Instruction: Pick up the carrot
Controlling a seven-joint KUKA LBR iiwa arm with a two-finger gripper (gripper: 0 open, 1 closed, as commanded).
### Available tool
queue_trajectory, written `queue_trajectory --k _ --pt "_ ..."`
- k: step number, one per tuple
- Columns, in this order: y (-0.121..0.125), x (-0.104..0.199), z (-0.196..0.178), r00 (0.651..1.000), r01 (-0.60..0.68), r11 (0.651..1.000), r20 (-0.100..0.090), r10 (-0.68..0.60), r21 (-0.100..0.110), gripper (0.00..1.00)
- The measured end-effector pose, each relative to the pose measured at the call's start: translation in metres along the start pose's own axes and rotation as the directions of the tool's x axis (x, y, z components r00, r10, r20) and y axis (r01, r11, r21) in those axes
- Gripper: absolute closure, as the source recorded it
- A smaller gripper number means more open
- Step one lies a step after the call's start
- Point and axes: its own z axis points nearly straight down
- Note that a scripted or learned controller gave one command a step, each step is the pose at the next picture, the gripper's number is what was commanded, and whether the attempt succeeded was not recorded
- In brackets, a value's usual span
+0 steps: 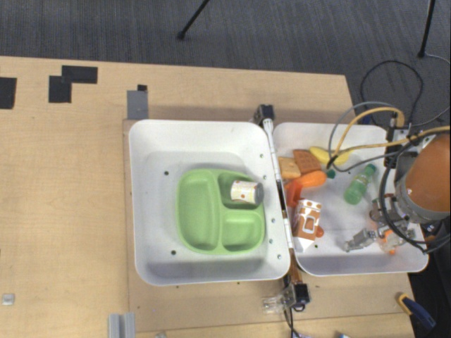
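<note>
**Arm low over right bin, carrot lying free at the bin's left side**

Desk (63, 210): light wood, carrying two shallow white bins side by side.

Left bin (151, 189): holds a green divided tray (204, 220). A small white can (244, 192) with a printed label lies on its side at the tray's upper right corner.

Right bin (338, 255): cluttered. The carrot (307, 182) lies on the bin floor near the left wall, orange, roughly horizontal with its thicker end toward the bin's middle. Just above it sit a tan, bread-like piece (306, 160) and a smaller pale block (288, 167). A yellow banana (325, 155) lies just beside the carrot's upper right. Below the carrot stands an orange and white carton (307, 218), tilted. A green bottle (357, 187) lies to the right of the carrot, clear of it.

Arm (426, 182): grey with orange band, reaching in from the right, cables looping above it. The gripper (366, 239) sits low over the bin's lower right part, near the front wall. Its fingers are small and blurred among metal parts and a small orange object; whether they are apart or together cannot be told. Nothing visibly between them.

Carrot and gripper are well apart, with the green bottle and bare bin floor between.
</note>
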Motion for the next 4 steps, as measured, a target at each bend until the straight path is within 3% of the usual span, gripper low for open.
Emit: queue_trajectory --k 1,2,3,4 --pt "0.0 -0.117 0.0 1.0 0.026 1.0 -0.004 -0.026 0.003 0.0" --pt "-0.061 -0.086 -0.005 0.844 0.536 0.844 -0.003 -0.536 -0.006 0.0" --pt "0.002 -0.032 0.001 0.484 0.875 0.484 -0.003 -0.875 -0.01 0.0" --pt "-0.052 -0.034 -0.168 0.39 0.921 0.39 -0.007 -0.921 -0.003 0.0"
